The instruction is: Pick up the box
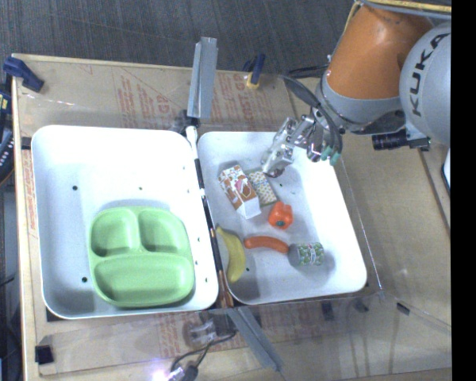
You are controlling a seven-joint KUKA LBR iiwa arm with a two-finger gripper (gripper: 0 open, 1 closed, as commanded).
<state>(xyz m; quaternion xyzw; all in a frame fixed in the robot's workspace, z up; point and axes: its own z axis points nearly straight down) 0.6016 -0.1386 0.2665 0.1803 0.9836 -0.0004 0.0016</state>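
White right bin (345,213): approach step, box (239,190) not yet grasped.
Gripper (276,163) hangs just above and right of the box, which lies in the bin's upper left; finger state cannot be told. Next move appears to call for shifting left and descending squarely over the box.

I see a printed paper box (239,189), a matt green plastic tray (140,256), smooth white plastic bins (55,213), a bare wooden counter (103,94), and a shiny metal gripper (276,165).
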